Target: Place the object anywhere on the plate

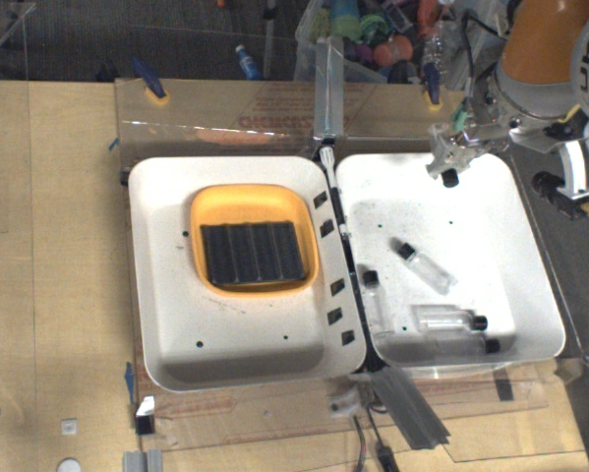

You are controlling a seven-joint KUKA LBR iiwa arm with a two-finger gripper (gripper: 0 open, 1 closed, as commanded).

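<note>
The yellow plate (253, 205) lies in the left bin (156, 342) and carries a dark ridged insert (253, 252). In the right bin (530, 264) a small clear vial with a black cap (422, 265) lies near the middle, tilted. Close to that bin's front wall, a larger clear bottle with a black cap (448, 320) lies on its side. My gripper (448, 165) hangs over the far part of the right bin, well apart from both clear objects. Nothing shows in its grasp.
A divider with black clips (335, 254) runs between the two bins. A small dark piece (370, 278) sits by the right bin's left wall, and another (491, 344) at its front. A box of coloured toys (392, 13) stands behind the bench.
</note>
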